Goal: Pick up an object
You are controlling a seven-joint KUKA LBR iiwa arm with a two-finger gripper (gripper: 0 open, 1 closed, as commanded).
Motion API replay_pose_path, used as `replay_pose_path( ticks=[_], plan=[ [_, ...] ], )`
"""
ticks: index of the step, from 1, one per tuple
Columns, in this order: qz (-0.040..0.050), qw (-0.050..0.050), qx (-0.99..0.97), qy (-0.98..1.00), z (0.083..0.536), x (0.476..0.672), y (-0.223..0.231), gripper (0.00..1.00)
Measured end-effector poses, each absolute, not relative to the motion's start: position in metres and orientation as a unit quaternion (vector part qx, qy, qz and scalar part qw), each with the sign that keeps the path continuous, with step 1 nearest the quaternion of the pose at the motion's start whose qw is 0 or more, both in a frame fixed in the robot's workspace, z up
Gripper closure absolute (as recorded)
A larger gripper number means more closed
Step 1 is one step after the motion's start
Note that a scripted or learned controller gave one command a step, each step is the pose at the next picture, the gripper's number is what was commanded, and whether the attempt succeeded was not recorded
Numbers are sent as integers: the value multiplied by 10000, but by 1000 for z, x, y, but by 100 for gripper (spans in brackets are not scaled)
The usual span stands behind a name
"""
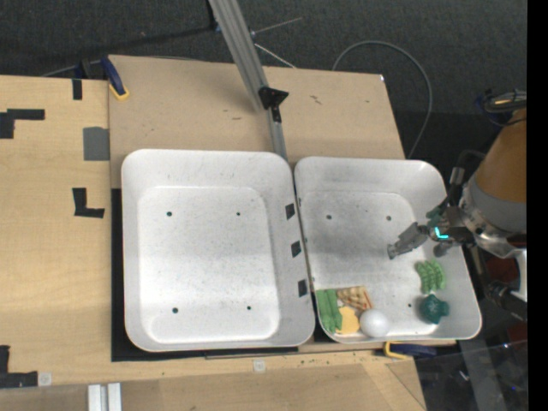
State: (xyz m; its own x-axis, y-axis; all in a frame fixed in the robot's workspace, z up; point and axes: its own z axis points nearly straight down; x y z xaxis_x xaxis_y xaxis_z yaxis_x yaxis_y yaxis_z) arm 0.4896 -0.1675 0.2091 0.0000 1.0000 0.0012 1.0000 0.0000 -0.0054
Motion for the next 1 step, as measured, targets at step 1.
replay_pose_path(
  ticks=[1],
  plan=[
    [5, 9, -7066, -7076, 211, 490, -167, 0]
  ],
)
